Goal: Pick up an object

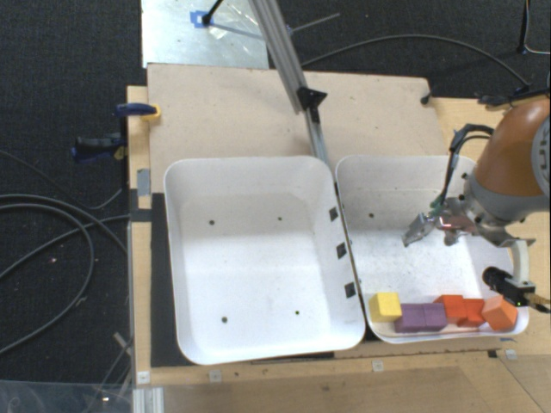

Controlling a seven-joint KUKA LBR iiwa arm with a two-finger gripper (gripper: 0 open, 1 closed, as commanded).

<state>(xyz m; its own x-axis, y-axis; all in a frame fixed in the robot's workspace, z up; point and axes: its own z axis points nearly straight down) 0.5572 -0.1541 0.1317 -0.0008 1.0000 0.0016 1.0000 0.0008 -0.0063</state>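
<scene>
Yellow block (386, 305), purple block (421, 317) and orange blocks (475, 311) line the right bin's (379, 188) near edge (fingers (424, 228) above, grip state unclear)

No legible txt or labels.

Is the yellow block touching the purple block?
Cannot tell. In the camera view the yellow block sits right beside the purple block, edges meeting with no plain gap.
</scene>
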